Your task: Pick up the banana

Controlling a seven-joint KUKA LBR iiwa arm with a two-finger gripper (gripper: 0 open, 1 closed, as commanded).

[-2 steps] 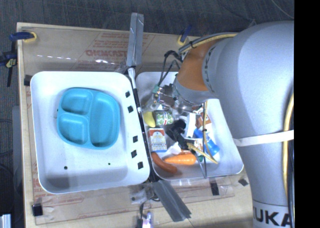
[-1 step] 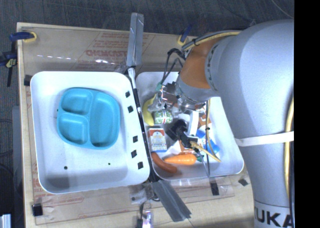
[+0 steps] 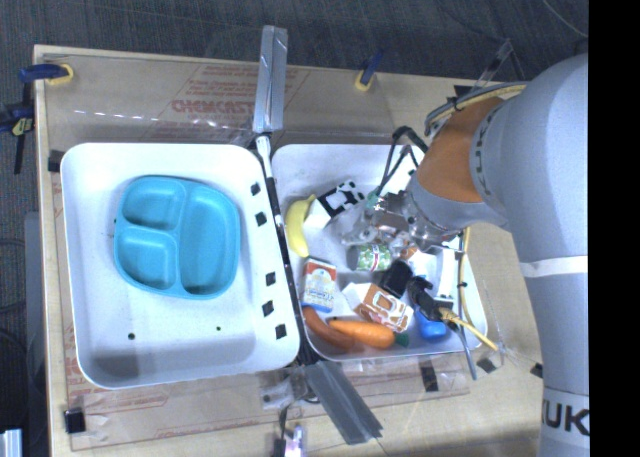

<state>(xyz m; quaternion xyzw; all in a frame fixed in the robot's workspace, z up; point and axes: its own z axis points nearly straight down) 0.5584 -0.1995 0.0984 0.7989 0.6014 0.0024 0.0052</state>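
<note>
Wood bench [image 3: 150,85] | white bins | banana [image 3: 297,227] in right bin [image 3: 330,160]

The banana [image 3: 297,227] lies open above — the bin wall [image 3: 268,207] touching its left.

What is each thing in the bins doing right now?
banana: lying in the right bin by its left wall, not held.
carrot: lying flat near the bin's front edge.
blue tray: sitting flat in the left bin.
hand: low over the clutter, right of the banana.
</note>
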